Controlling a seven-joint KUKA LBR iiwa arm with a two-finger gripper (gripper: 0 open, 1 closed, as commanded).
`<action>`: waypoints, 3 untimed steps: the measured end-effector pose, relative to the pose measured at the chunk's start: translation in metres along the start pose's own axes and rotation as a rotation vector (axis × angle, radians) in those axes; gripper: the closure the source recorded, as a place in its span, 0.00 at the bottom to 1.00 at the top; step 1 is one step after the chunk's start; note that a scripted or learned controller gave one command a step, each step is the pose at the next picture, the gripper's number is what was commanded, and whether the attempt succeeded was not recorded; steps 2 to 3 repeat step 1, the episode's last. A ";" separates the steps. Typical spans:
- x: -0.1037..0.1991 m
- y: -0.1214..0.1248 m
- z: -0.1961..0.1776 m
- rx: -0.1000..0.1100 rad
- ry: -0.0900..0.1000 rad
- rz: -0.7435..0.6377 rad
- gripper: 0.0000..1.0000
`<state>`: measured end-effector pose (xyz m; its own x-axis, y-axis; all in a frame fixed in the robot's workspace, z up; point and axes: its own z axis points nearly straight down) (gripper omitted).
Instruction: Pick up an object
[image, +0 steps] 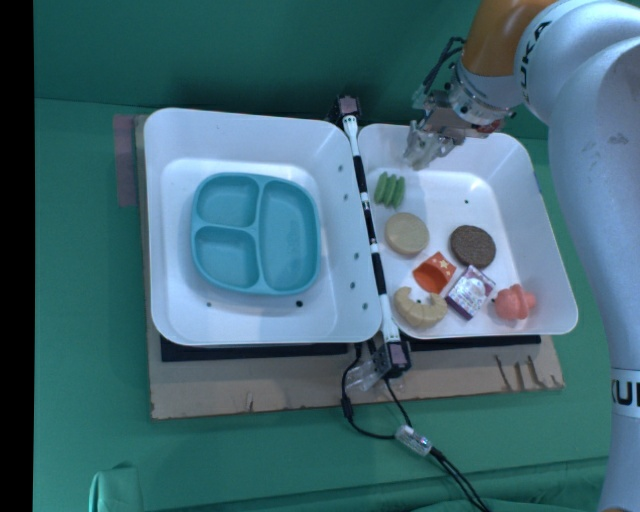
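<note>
Robot hand (422, 152) hovers at the right bin's (548, 290) far corner; finger spacing unclear.
Green pea pods (389, 188) lie just below-left of it, long axis running toward the hand.

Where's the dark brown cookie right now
The dark brown cookie lies in the right bin, about mid-bin, just right of the tan round cracker and above the small purple packet.
</note>
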<state>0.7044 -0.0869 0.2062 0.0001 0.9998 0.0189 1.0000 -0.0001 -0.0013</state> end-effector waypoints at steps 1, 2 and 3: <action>-0.002 0.000 0.000 0.000 -0.003 0.001 0.00; -0.002 0.000 0.000 0.000 -0.003 0.001 0.00; -0.002 0.000 0.000 0.000 -0.003 0.001 0.00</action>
